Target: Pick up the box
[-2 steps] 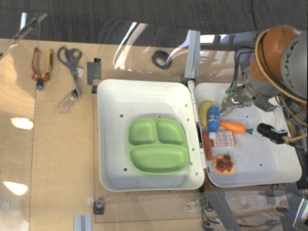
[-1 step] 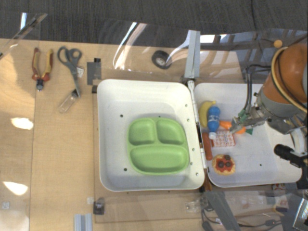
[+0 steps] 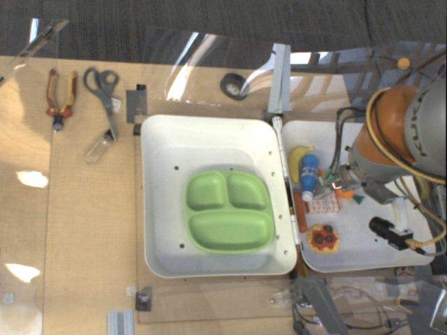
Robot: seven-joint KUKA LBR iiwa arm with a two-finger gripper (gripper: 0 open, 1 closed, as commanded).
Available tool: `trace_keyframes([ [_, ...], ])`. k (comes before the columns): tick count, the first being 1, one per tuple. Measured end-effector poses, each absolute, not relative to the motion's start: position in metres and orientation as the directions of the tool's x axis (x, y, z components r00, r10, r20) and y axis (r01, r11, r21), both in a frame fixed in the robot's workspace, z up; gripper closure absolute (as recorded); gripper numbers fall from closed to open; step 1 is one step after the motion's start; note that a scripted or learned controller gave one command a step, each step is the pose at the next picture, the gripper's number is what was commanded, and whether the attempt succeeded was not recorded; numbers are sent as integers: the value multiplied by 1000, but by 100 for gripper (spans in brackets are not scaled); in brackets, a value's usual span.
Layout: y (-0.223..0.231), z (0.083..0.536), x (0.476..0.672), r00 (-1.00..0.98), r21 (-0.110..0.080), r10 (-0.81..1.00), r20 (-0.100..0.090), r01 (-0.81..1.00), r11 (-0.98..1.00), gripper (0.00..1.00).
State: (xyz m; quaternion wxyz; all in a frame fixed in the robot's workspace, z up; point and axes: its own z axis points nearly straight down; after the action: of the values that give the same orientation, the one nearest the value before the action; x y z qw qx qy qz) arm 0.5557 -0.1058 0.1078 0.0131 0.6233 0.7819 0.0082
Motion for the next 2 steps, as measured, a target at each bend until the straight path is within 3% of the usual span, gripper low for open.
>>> trace_keyframes([
  [1, -87, 147, 560, -406, 8, 914, -3, 914, 406, 0],
  [2, -105, 143, 541, -412, 5, 911, -2, 911, 412, 0],
])
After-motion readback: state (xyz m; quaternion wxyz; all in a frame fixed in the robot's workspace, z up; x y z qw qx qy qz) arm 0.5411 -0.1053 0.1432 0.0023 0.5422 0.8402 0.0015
